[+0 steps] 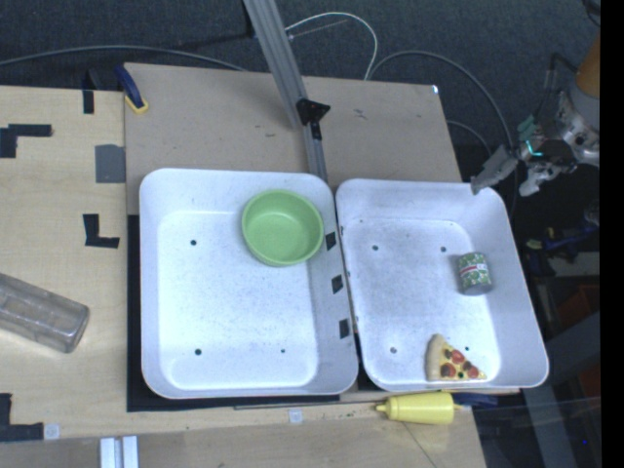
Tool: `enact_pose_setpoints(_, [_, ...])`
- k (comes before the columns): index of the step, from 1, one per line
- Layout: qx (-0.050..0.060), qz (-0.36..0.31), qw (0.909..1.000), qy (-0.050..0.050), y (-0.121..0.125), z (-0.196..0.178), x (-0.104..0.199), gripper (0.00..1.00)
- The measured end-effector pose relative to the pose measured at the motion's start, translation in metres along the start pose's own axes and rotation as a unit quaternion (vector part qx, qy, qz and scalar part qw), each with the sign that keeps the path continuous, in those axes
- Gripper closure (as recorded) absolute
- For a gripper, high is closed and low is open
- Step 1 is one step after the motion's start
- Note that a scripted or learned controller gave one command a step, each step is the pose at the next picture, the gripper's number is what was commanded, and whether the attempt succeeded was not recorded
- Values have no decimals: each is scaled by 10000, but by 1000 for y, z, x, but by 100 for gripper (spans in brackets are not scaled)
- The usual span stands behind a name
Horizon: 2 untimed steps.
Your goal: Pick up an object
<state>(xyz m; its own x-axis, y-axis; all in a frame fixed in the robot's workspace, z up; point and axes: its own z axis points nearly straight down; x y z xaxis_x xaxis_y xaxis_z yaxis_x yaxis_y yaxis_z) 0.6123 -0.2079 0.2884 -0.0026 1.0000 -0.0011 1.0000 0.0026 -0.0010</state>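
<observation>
You see a small green-labelled tin can, its writing too small to read, lying in the right white bin, near and left of the hand; you cannot tell the hand's state.

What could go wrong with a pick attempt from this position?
1. The gripper sits outside the right bin's far corner, so reaching in risks clipping the rim.
2. The small green can lies close to the right wall, leaving little finger room on that side.
3. The pizza slice toy lies flat near the front rim; fingers may slide over it.
</observation>
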Motion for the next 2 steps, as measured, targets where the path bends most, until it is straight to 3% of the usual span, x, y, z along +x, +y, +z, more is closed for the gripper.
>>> enact_pose_setpoints(1, [2, 1, 10000, -2, 0, 0, 0, 0])
enact_pose_setpoints(2, [23, 1, 10000, 6, 6, 48, 6, 0])
